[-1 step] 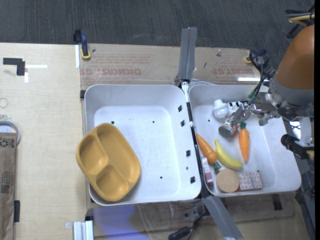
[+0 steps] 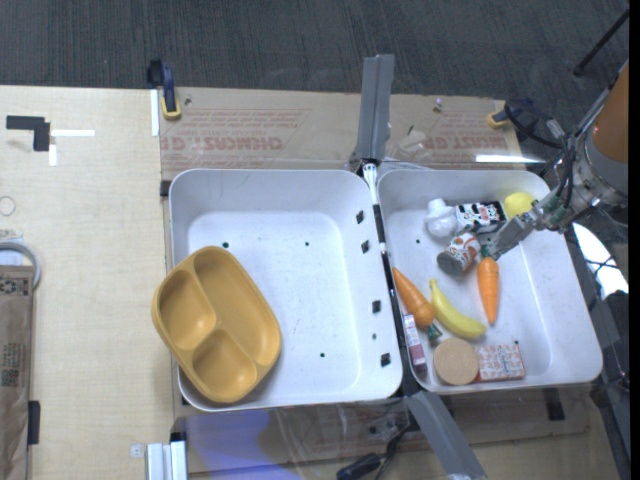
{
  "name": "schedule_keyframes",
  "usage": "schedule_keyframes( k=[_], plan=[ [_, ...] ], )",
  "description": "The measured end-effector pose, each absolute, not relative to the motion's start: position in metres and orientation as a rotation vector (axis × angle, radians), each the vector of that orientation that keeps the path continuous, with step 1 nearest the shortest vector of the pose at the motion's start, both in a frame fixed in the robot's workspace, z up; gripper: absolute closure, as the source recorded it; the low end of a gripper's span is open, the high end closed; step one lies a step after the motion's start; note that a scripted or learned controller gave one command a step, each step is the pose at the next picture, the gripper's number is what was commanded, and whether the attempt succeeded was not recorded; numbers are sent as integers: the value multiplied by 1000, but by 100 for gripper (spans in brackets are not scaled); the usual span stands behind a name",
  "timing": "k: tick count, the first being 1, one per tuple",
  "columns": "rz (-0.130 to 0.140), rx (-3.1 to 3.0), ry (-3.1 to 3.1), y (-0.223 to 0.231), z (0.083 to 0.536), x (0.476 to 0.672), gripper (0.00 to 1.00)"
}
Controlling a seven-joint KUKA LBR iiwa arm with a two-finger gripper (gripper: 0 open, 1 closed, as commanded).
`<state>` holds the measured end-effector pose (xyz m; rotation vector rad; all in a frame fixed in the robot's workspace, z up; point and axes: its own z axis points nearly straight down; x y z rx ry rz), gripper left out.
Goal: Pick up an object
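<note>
Fingers' state cannot be told; the gripper [image 2: 497,240] is poised by the orange plastic carrot [image 2: 487,286], judged light, rigid, best gripped mid-body.

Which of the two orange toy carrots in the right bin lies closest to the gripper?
The upright orange toy carrot, right of the yellow banana, directly below the gripper. The other slanted carrot lies further left by the bin divider.

Even overhead light, fairly bright. White bins [image 2: 300,198] slightly washed out, glare at right bin's [image 2: 560,368] far edge. Soft shadows. Mild blur throughout; small items indistinct.
</note>
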<state>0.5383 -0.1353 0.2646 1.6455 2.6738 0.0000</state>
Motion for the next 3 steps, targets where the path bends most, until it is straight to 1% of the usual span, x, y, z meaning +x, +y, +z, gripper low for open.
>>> schedule_keyframes(
  k=[1, 2, 3],
  plan=[
    [1, 1532, 2742, -177, 92, 534, 0],
    [2, 1536, 2739, -178, 101, 534, 100],
    [-1, 1790, 2582, -165, 200, 556, 100]
  ],
)
